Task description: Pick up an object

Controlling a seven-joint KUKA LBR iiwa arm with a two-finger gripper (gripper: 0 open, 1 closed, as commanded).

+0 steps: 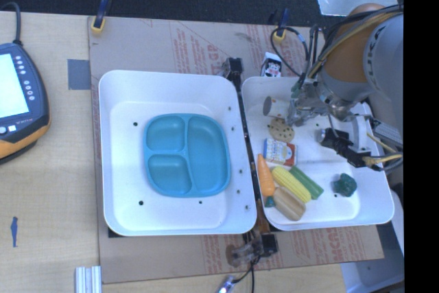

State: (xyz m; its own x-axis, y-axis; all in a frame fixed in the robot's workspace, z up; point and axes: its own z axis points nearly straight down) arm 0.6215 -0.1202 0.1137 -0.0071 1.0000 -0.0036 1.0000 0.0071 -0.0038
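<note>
Two bins: white, side by side; the gripper [300, 108] hangs over the right bin [374, 206], at its far end.
Jaws: buried in cables and wrist hardware, so I cannot tell how they stand, and nothing can be seen held.
Arm: grey with an orange band [350, 51], coming in from the right and covering the bin's far right corner.
Just below the jaws: a round tan cookie [278, 128] with dark specks, lying flat on the bin floor.
Just left of the jaws: a small grey cylinder [268, 105], close to the far wall.
Further toward the near side: a small printed packet [279, 151], red and white, touching or nearly touching the cookie.
Near-left cluster: an orange carrot [265, 176] along the bin's left wall, a yellow corn cob [298, 183] with green husk, and a tan bread roll [288, 203], all packed close together.
Right and toward the near side: a dark green lump [345, 184], alone, well apart from the cluster.
In the way: a black bracket [341, 145] on the arm, sitting over the bin's middle right.
Left bin [116, 147]: well left of the jaws, holding a blue divided plate [186, 154] with three compartments.
Beyond the left bin: a handheld pendant [17, 103] on the bench's far left edge.
</note>
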